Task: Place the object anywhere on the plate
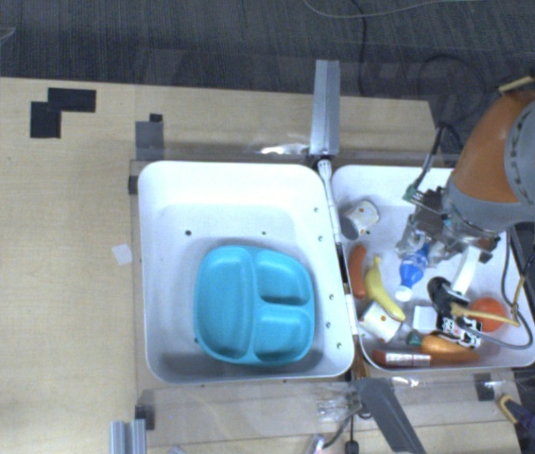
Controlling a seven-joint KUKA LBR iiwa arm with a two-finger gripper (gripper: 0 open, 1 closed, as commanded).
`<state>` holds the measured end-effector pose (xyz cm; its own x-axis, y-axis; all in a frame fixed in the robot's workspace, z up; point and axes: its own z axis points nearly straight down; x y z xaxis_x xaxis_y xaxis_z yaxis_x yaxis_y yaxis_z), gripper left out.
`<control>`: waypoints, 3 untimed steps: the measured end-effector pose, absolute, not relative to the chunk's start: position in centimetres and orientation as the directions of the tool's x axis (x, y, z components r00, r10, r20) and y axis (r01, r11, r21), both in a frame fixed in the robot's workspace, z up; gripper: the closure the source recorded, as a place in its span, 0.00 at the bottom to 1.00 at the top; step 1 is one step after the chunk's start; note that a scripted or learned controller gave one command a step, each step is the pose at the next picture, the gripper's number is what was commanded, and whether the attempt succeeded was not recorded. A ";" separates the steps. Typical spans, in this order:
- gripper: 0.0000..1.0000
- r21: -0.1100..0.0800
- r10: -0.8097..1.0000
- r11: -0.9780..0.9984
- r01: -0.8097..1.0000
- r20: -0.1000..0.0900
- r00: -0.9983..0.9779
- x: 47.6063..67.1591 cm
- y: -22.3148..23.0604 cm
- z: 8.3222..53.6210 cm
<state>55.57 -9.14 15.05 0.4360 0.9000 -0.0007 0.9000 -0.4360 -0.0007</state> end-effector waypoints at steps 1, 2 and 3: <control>1.00 0.000 0.952 -0.305 0.952 0.000 0.305 54.3 -3.2 18.4; 1.00 0.000 0.997 -0.076 0.997 0.000 0.076 53.4 2.0 18.4; 1.00 0.002 0.990 0.141 0.990 0.000 -0.141 51.9 9.0 20.0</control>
